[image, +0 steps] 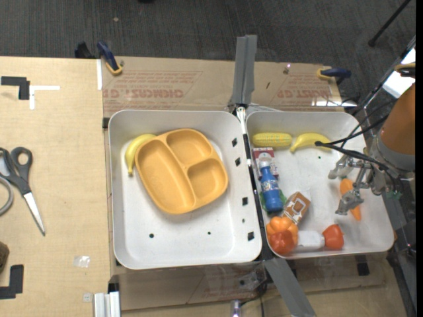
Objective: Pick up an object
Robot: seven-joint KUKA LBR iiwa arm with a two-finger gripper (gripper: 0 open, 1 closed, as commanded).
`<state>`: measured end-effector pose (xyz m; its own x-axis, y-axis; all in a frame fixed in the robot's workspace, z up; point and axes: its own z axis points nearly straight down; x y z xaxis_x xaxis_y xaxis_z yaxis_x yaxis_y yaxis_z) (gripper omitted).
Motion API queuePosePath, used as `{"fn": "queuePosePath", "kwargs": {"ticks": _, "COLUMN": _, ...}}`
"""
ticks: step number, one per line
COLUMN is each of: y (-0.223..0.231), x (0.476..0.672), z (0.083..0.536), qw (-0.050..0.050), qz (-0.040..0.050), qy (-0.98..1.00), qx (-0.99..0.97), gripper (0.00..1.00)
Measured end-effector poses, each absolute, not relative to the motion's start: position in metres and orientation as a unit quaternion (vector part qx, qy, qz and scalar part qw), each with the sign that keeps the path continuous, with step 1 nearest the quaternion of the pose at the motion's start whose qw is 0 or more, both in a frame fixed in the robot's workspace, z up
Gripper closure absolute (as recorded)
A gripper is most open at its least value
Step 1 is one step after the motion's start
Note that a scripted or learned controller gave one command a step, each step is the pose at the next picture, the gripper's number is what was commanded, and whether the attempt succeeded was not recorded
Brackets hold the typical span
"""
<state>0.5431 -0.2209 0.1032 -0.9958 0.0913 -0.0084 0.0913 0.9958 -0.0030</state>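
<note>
Cardboard (198,84) lettering, mirrored, unreadable.

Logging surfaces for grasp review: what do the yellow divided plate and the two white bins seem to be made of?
Yellow divided plate: probably moulded plastic, smooth and matte, with rounded compartment ridges and one even colour. White bins: likely thin formed plastic or coated metal, with rounded corners and a soft sheen; the look leaves it open.

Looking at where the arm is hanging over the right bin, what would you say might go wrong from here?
1. The gripper sits over a small orange piece near the right bin wall; a descent there may hit the wall or nudge the piece away.
2. The piece is small and partly hidden, so the fingers could close on nothing.
3. Black cables run across the banana, and could snag it.
</note>
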Motion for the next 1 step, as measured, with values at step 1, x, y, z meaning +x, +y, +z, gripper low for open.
{"fn": "queuePosePath", "kwargs": {"ticks": 1, "y": -0.2212, "x": 0.5409, "z": 0.0931, "qw": 0.002, "qz": -0.0008, "qy": 0.999, "qx": 0.038, "gripper": 0.00}}
